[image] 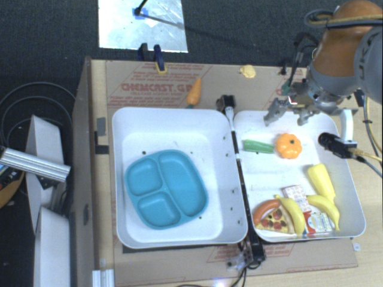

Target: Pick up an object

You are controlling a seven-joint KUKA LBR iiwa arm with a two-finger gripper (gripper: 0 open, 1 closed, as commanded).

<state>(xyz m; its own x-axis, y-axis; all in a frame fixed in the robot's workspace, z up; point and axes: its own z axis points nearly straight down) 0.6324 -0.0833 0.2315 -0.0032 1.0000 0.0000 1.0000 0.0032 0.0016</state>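
Note:
My gripper (290,113) hangs over the far edge of the right bin (353,217), its fingers spread open with nothing between them. Just below it in the bin lies a small orange pumpkin (288,146), apart from the fingers. A green pepper (258,146) lies to the pumpkin's left. Nearer the front are a yellow corn-like piece (321,180), two bananas (293,215) (326,207), a pizza slice (269,215) and a white and red carton (306,215).
The left bin (128,130) holds a blue divided plate (166,188). A carrot (194,91) and a small yellow piece (248,71) lie on the cardboard behind the bins. A black clip (226,103) sits at the wall between the bins.

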